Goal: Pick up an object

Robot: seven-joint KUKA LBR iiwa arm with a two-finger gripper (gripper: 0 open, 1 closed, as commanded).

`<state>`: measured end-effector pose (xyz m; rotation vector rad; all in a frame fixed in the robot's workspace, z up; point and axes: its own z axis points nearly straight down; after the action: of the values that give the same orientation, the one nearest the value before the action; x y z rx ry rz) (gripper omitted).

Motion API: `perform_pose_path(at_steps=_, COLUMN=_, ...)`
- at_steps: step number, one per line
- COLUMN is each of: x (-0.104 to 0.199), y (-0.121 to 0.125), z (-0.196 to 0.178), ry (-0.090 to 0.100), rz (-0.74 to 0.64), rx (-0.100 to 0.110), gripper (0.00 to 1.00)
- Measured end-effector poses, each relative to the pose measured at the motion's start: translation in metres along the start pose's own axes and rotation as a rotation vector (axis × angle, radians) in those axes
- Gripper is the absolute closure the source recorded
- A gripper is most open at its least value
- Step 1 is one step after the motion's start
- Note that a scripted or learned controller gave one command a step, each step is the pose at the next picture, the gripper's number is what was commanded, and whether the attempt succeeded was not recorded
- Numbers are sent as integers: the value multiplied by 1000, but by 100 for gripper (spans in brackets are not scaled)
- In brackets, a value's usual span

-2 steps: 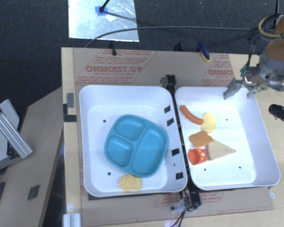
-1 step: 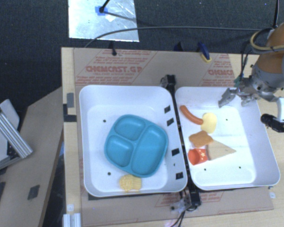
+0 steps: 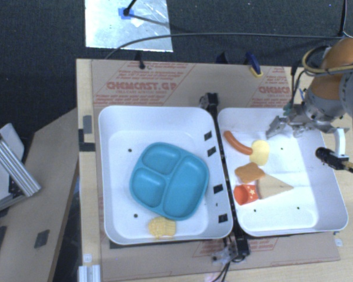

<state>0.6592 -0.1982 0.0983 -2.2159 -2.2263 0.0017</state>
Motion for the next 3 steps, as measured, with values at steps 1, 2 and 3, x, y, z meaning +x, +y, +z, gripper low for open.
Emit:
perform_pose_path(at_steps=1, x=0, y=2, z=-15, ry=-2, rz=-3, rx=-7, gripper=100)
perform_pose_path(at_steps=2, x=3, y=3, z=-80, ry=-2, rz=-1, rx=-9, gripper=100)
perform_pose_path(at_steps=3, x=3, y=4, z=-117, ry=-1, rz=-2, rx=-7, gripper=100)
